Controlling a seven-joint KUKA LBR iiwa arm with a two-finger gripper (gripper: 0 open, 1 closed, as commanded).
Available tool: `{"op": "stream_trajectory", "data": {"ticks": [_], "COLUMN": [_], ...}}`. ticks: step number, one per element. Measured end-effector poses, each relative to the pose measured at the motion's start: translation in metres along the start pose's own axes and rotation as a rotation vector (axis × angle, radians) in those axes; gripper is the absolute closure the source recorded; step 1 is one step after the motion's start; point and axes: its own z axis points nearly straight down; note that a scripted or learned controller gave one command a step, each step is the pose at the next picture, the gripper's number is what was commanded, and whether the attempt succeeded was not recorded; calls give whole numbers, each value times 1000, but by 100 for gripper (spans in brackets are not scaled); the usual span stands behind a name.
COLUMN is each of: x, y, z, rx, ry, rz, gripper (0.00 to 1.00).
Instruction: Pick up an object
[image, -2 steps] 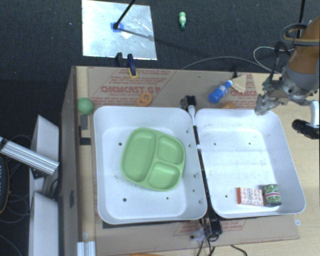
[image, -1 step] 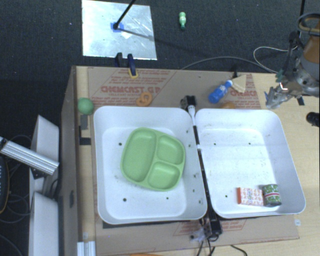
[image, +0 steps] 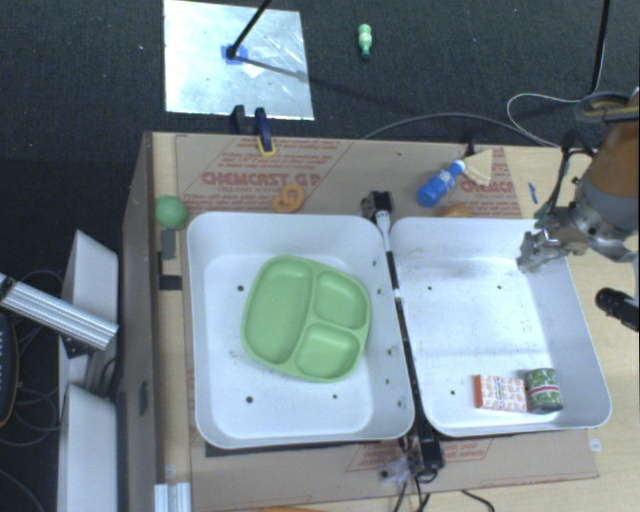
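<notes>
Objects you could pick: red patterned box (image: 499, 393) touching green tin (image: 543, 390) in right bin (image: 560, 300); left bin (image: 215, 300) holds green tray (image: 305, 318). Jaws' state: you cannot tell.

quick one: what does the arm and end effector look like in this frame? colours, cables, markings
The arm enters from the right: grey rounded body with an orange band near the top. The end effector is a small grey metallic part at its tip. Thin cables loop above and behind the arm. The image is too blurry to show any markings.
</notes>
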Motion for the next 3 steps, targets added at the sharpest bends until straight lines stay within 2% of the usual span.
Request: {"op": "stream_trajectory", "data": {"ticks": [1, 2, 3], "x": [5, -16, -22], "y": [44, -36, -10], "z": [-46, -13, -38], "rx": [-5, 0, -3], "ry": [-1, -1, -1], "rz": [-3, 1, -3], "gripper": [100, 100, 100]}}
